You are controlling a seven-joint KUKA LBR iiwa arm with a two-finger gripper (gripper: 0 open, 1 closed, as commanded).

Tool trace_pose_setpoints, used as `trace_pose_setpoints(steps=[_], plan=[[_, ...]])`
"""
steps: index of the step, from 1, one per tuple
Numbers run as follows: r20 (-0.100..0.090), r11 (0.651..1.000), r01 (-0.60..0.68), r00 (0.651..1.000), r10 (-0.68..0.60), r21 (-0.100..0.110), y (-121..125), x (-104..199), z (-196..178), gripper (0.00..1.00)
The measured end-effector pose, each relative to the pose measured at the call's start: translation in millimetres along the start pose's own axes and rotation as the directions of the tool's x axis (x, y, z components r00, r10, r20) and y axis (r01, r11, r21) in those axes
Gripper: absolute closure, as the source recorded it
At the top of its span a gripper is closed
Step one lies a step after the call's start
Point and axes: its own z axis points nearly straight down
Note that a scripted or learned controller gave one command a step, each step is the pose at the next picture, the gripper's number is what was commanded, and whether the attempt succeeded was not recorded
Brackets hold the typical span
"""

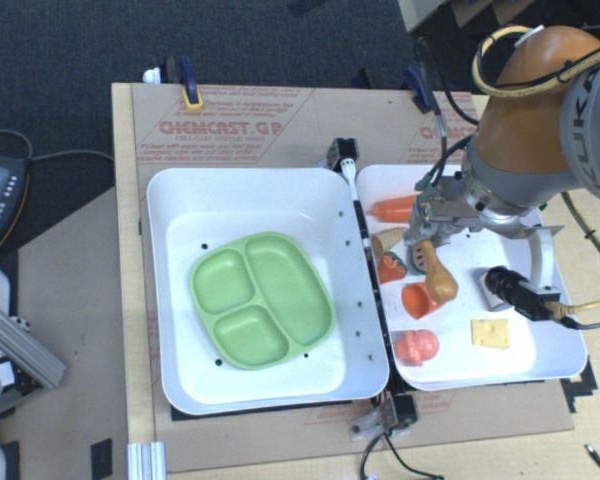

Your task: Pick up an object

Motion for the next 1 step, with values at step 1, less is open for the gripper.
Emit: trace_pose_setpoints(steps=[1], plan=[[0.0,1.0,-0.001,1.0,0.001,0.0,16.6,47.8,-0.9,1.0]])
